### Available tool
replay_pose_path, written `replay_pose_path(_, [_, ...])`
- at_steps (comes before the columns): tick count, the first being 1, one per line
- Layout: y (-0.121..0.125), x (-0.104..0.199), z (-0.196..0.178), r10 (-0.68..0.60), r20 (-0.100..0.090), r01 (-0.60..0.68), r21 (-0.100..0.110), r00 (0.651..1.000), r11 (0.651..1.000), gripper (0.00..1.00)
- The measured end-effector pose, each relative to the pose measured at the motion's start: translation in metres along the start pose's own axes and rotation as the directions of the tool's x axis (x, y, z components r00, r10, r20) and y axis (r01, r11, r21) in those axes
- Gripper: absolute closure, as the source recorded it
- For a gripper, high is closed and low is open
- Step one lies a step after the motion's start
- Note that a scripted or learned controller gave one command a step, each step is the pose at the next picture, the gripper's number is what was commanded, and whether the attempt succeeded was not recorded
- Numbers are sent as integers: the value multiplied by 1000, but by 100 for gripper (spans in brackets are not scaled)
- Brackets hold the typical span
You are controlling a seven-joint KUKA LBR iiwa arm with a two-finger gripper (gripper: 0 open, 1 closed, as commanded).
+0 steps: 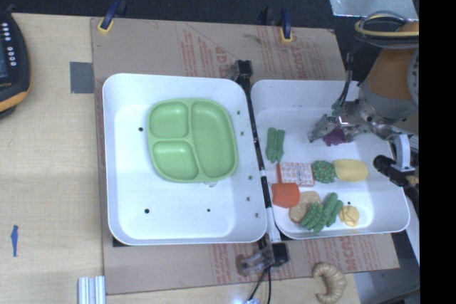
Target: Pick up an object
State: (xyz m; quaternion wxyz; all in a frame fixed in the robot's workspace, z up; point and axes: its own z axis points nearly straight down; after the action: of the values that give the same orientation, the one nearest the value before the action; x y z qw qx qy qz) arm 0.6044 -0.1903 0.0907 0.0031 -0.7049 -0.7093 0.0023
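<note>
Bench front: croissant-shaped toy (330, 280) lies nearest the camera, on the cardboard at 6 o'clock of the right bin.
Far left: black-and-orange handheld controller (10, 59) at 9 o'clock of the bench; its buttons are too small to read.
Left bin (128, 217): holds a green three-compartment plate (192, 139), lying flat.
Right bin (388, 221): toy food. Green pea pod (275, 144) at 9 o'clock; checked red-and-white packet (295, 172) and red block (285, 194) below it; broccoli-like piece (323, 170) touching a yellow lemon-like piece (350, 169); green beans (322, 213) and a small yellow piece (349, 215) at 6 o'clock.
Gripper (335, 130): at 1 o'clock of the right bin, low, with a purple object (333, 138) at its tips; whether it pinches that object I cannot tell.
Progress: judged mid-attempt; a grasp is unconfirmed, lifting remains.
Writing: faint red print repeats across the cardboard, not legible.
</note>
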Motion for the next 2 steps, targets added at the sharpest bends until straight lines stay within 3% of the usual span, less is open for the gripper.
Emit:
replay_pose_path(1, [2, -3, -14, 1, 4, -1, -5, 1000, 1000, 100])
replay_pose_path(2, [2, -3, -13, 0, 4, 0, -4, 1000, 1000, 0])
